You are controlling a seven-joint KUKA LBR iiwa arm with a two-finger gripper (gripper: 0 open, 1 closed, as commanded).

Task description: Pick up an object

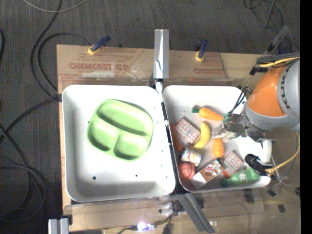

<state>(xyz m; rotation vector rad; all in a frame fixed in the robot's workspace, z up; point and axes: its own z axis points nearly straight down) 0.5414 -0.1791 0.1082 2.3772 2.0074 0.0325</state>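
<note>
The right bin holds several toy foods: an orange carrot, a yellow banana, a small orange piece, two patterned cartons, a small can, a red apple, a red-and-white box and a green bottle. My gripper hangs low over the right half of this bin, just right of the banana and directly above the small orange piece. I see nothing lifted by it.
The left bin carries a large green moulded tray. A metal post stands behind the gap between the bins. The grey and orange arm covers the right bin's right wall. Cables lie on the floor around the bench.
</note>
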